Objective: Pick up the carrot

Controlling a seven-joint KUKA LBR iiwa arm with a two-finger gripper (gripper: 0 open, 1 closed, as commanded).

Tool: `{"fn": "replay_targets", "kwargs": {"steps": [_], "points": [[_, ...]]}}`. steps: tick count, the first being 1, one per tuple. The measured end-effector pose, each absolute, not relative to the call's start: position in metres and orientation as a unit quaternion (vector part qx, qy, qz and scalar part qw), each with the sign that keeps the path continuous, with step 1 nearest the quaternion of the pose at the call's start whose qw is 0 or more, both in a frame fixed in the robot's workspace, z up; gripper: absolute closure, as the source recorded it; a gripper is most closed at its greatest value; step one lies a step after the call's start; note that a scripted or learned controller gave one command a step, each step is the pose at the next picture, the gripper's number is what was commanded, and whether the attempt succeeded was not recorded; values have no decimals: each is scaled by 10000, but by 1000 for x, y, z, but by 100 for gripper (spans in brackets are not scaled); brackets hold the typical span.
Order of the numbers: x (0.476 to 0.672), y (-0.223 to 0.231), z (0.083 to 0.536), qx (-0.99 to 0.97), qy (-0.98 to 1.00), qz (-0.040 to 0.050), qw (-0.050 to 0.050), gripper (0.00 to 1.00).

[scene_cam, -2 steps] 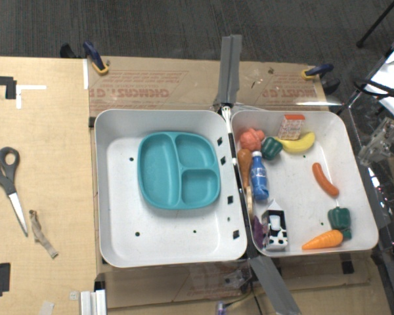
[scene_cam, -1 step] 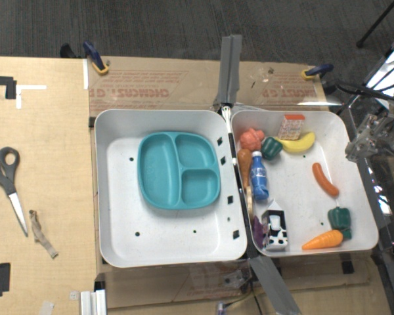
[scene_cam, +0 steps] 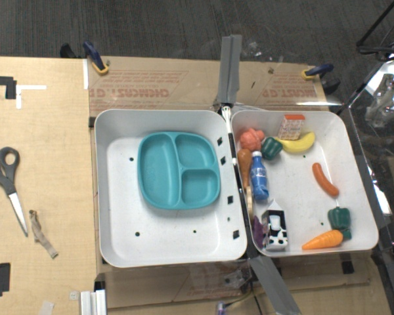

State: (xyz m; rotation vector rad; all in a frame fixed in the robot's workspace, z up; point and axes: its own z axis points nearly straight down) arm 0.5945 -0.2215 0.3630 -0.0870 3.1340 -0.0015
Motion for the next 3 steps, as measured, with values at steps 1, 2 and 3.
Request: {"fn": "replay_targets", "kwargs": {"steps": [1, 2, 3], "points": [[575, -221, 314, -1579, 9875, 1, 16, 100], [606, -221, 272, -2600, 9656, -1, 24, 100], [608, -221, 318, -3722, 9282, -7, 32, 100]]}}
